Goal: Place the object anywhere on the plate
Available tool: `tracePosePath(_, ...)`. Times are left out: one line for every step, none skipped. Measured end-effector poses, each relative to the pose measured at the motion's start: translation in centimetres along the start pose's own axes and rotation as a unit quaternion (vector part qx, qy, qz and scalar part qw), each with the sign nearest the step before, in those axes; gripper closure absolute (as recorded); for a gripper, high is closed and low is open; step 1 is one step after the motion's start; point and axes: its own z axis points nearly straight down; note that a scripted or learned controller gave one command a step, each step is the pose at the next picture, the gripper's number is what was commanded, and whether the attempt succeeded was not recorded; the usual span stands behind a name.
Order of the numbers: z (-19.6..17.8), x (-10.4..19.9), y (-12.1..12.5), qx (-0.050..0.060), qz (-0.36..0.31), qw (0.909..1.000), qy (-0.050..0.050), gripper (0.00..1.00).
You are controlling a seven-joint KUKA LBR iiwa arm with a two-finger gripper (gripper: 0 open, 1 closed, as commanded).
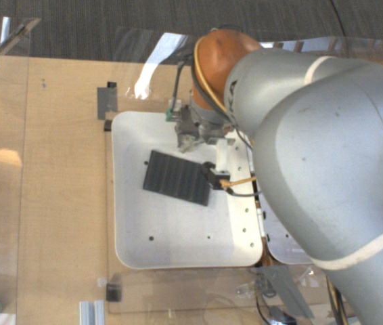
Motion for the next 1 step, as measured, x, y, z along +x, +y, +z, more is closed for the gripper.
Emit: tracePosePath(0.0, 3.47, -0.02, 0.0, 0.056, 0.9984, 0.001, 1.0)
